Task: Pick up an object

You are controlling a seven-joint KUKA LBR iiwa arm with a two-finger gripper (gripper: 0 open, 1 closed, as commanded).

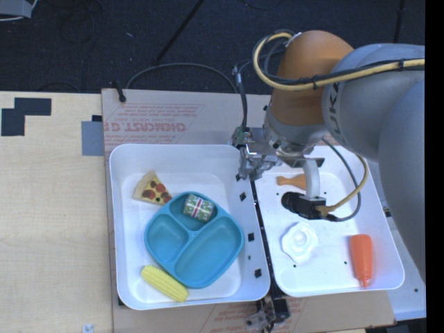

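Faintly, mirrored red print on cardboard [149, 125] behind the left bin [121, 186]

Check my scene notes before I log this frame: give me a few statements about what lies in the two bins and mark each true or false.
1. The pizza slice lies in the left bin. True.
2. The small can sits in a compartment of the blue plate. True.
3. The carrot lies on the blue plate. False: it lies in the right bin, near its right wall.
4. The corn cob is in the right bin. False: it lies in the left bin, beside the plate's lower left edge.
5. The fried egg lies in the right bin. True.
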